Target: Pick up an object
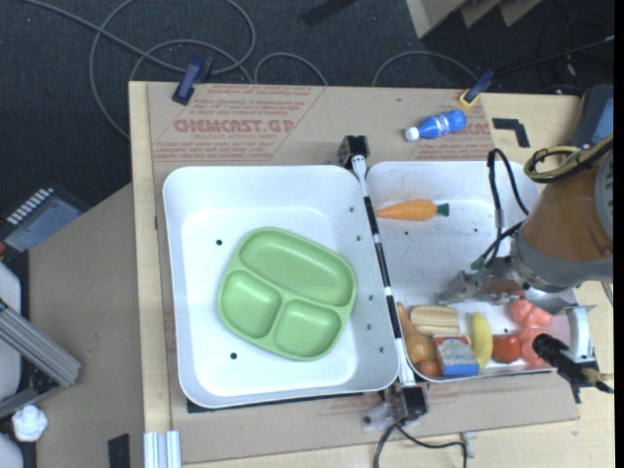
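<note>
Looking down on the bench (244, 115), two white bins sit side by side. The left bin (195, 203) carries a green divided plate (286, 293) with three compartments, lying flat near its middle. The right bin (429, 252) holds the candidate objects.

An orange toy carrot (409, 210) with a green tip lies alone toward the bin's 12 o'clock side, its tip pointing to 3 o'clock. A cluster of toy food lies along the 6 o'clock edge: a tan roll-shaped piece (436, 317), a yellow banana (480, 336), a small blue-and-red block (457, 357), a red item (507, 347) and pink pieces (531, 315). Several of these touch one another.

The arm (570, 232) enters from 3 o'clock, with its wrist over the right bin's 3 o'clock side. The gripper (468, 283) hangs low above the bin floor. Whether it is spread or closed cannot be told, as the metal parts blur together at this angle. Nothing is seen clamped in it.

From the gripper, the tan roll lies near at about 7 o'clock, the banana near at 6 o'clock, and the carrot well apart at about 11 o'clock.

Outside the bins, a blue-and-white bottle (437, 126) lies on its side at the bench's 1 o'clock corner area.
</note>
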`<act>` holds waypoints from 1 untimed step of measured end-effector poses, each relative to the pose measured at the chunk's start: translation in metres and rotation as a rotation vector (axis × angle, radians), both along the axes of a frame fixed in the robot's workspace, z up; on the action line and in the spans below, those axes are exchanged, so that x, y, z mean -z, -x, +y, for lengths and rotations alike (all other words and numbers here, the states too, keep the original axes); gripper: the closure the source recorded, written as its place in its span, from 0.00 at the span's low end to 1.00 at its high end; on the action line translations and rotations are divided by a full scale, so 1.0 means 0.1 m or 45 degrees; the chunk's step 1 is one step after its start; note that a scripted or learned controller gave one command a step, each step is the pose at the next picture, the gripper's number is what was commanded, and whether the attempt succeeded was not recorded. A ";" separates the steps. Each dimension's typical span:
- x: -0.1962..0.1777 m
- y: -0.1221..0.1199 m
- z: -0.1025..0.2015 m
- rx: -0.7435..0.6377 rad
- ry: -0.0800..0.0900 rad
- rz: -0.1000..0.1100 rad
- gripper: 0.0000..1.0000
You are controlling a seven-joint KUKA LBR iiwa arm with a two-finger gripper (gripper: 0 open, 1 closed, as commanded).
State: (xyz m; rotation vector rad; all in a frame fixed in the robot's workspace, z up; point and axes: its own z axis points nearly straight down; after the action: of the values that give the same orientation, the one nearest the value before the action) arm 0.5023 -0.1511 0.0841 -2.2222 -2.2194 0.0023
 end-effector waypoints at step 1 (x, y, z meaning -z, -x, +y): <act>-1.22 -0.75 -0.37 -0.003 0.002 -0.007 0.00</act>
State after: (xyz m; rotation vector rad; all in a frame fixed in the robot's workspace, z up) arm 0.5773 -0.1885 0.2062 -2.2231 -2.2252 -0.0018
